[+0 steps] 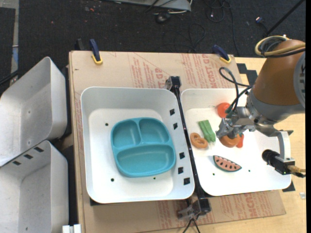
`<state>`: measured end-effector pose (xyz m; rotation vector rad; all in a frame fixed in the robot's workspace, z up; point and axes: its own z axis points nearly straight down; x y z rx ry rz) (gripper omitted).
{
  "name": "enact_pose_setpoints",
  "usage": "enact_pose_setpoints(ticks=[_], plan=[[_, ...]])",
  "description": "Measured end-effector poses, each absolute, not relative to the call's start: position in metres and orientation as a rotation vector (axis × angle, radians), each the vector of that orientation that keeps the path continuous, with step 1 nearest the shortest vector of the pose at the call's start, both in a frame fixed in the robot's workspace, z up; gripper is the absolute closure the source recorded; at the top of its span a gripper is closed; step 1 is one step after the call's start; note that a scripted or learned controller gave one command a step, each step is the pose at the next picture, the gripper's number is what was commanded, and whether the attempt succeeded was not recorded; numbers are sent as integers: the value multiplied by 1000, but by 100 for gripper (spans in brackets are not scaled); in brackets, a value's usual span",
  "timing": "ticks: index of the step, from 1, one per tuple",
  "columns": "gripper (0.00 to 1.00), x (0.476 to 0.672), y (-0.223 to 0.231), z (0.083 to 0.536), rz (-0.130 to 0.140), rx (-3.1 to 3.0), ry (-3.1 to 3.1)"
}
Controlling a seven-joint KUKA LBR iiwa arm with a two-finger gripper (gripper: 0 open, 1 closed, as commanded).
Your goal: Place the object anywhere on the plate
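We look down on a cardboard-topped bench point(126, 67) holding two shallow white bins side by side; the left bin point(92, 130), in the middle of the frame, holds a blue divided plate point(143, 147) lying flat at its centre; the right bin point(252, 178) sits at the right of the frame, touching the left one along a shared edge. The arm point(279, 76), with its orange band, reaches in from the upper right; its gripper point(231, 132) hangs low over the right bin, just above an orange toy point(232, 141); we cannot tell whether the fingers are parted or closed. Below it lies a watermelon slice point(227, 164); to the left lie a green block point(207, 130) and a small pretzel point(198, 140), nearly touching; a red piece point(222, 109) lies toward the bin's upper part.
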<state>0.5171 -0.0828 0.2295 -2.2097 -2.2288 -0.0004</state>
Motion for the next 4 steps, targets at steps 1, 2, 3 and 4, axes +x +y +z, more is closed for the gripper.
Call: enact_pose_setpoints(ticks=[1,2,3,4], plan=[[100,503,-23,227,0,-2210,-2229],[100,505,35,221,1,-2211,-2229],[100,495,78,232,-1,-2213,-2229],[100,490,123,242,0,-2213,-2229]])
